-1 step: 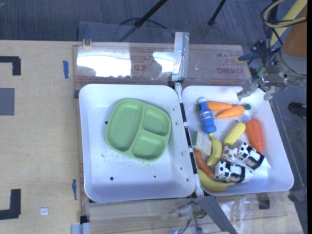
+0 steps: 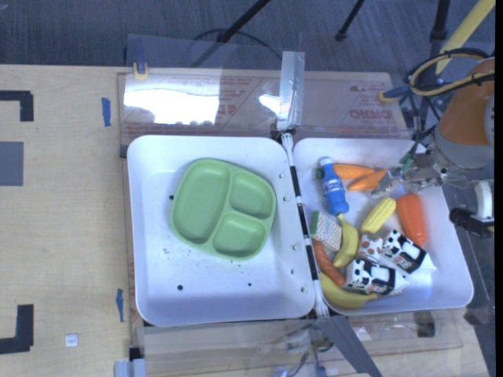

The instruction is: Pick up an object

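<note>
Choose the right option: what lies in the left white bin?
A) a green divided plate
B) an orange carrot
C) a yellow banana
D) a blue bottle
A: the green divided plate lies alone in the left bin, while the bottle, banana and carrot lie in the right bin.

A green divided plate point(image 2: 224, 208) with three compartments lies tilted in the left white bin point(image 2: 149, 289). Behind both bins stands a clear plastic panel point(image 2: 196, 96), and blue tape marks point(image 2: 106, 111) dot the wooden bench point(image 2: 55, 210).
</note>
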Controlling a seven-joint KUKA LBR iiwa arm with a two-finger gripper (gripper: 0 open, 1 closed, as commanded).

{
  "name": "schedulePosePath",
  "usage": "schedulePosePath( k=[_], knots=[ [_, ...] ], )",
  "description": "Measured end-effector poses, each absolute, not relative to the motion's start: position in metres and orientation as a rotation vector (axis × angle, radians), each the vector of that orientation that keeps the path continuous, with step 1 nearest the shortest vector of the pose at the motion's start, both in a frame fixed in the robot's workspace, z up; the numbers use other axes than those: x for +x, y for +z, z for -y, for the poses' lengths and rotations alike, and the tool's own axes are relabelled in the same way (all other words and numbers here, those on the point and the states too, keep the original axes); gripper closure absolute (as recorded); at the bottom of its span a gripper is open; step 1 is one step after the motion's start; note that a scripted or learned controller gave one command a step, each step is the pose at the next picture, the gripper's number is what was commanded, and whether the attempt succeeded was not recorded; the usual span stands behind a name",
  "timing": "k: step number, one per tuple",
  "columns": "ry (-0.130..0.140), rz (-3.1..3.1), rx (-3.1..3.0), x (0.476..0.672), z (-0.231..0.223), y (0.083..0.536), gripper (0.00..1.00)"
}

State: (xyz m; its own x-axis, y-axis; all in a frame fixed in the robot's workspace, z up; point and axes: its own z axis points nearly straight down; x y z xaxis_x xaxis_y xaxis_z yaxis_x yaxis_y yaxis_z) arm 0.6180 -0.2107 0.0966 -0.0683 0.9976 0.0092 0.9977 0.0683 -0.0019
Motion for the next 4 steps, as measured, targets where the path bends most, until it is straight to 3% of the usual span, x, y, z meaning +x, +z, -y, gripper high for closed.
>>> schedulePosePath(
  k=[1,2,3,4],
  knots=[
    [-0.026,2.272,-2.165,0.583,0.210,0.089,0.00],
    [-0.031,2.024,-2.390,0.487,0.207,0.091,0.00],
    [-0.001,2.199,-2.246,0.571,0.186,0.096,0.00],
    [-0.003,2.180,-2.267,0.494,0.194,0.087,0.00]
  ],
)
